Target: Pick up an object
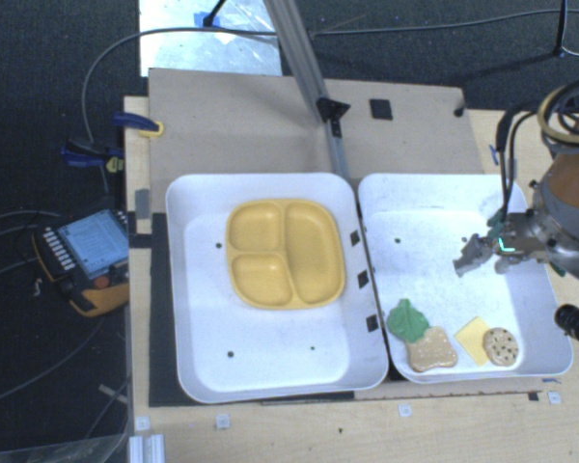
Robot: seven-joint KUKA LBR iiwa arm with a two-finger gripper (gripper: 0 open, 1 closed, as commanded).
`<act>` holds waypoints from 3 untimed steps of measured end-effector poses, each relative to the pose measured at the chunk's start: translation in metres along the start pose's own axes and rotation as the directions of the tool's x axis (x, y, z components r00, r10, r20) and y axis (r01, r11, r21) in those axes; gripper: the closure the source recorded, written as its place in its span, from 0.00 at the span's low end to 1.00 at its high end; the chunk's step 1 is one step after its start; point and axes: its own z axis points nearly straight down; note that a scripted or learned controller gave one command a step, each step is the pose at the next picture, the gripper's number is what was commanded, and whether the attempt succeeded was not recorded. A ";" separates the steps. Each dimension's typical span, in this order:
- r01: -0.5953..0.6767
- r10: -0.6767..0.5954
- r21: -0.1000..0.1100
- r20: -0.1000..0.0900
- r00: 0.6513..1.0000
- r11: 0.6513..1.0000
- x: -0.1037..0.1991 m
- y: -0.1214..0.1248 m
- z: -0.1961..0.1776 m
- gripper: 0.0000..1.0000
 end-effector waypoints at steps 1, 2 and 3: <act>0.000 0.000 -0.002 0.000 1.000 1.000 0.000 0.000 -0.001 0.00; -0.003 0.003 0.004 -0.001 1.000 1.000 -0.001 0.000 0.062 0.00; -0.003 0.003 0.004 -0.001 1.000 1.000 -0.007 0.000 0.106 0.00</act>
